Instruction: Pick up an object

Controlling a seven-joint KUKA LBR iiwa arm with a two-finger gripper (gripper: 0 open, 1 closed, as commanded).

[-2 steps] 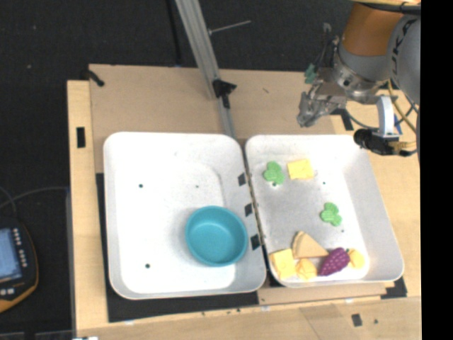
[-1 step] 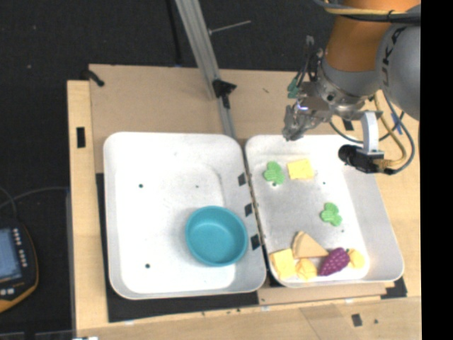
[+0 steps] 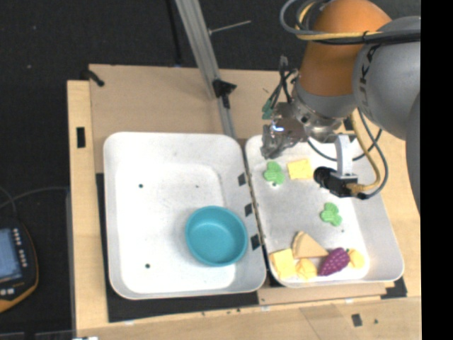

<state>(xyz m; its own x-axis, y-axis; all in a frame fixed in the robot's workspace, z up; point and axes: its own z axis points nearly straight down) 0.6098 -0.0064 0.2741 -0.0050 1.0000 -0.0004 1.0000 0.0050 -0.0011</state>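
Counter (image 3: pixel 156 98): pale wood board, dark floor around it. Two white bins side by side; slanted metal rail (image 3: pixel 202 48) rises behind them. Handheld screen (image 3: pixel 10 257) at far left edge.

Pincer (image 3: pixel 272 146) sits at the far left corner of the right bin (image 3: pixel 375 225); whether it is spread or pressed together cannot be told.

Just below pincer: green piece (image 3: pixel 274 173), small, lumpy. Beside that, yellow block (image 3: pixel 299 168), flat, squarish. Farther off toward the near right: second green piece (image 3: pixel 330 214). Well below pincer, at the bin's near edge: tan wedge (image 3: pixel 308 245), yellow pieces (image 3: pixel 284 263), purple grapes (image 3: pixel 335 261).

Left bin (image 3: pixel 141 161), below-left of pincer: blue bowl (image 3: pixel 216 235), upright.
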